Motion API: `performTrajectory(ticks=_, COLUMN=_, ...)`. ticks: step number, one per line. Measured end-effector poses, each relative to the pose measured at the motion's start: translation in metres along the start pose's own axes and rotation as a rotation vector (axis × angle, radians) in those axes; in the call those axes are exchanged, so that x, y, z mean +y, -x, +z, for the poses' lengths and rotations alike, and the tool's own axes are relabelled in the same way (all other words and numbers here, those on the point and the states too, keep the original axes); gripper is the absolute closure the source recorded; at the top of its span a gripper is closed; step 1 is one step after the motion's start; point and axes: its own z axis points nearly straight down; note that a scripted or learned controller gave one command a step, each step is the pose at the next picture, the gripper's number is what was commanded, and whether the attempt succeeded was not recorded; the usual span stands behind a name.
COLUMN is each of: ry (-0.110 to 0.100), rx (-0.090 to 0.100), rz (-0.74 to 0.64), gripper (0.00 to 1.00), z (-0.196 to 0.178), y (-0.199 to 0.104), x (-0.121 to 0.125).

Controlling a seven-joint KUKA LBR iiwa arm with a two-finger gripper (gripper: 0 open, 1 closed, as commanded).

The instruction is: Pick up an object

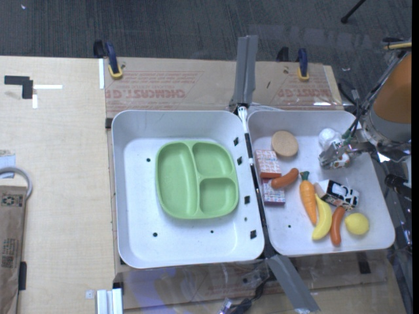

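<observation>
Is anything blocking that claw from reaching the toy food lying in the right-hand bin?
Nothing visible does. The claw hangs over the right bin near its far right side, with bare white floor under it. The carrot, banana and toy car lie just beyond, uncovered.

You're looking at a robotics lab bench — plywood top point(52, 175) with cardboard sheet point(196, 84) held by clamps point(112, 61), two white bins point(124, 195) joined side by side. Toy food point(308, 198) and a green divided plate point(196, 178) as test props — tripod leg point(366, 2) on dark carpet point(196, 12).
</observation>
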Motion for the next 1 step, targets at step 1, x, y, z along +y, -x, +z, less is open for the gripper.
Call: performTrajectory(ticks=1, ry=-0.014, rx=0.006, rz=-0.134, gripper=1.00, z=-0.0923, y=-0.0638, x=0.0441)
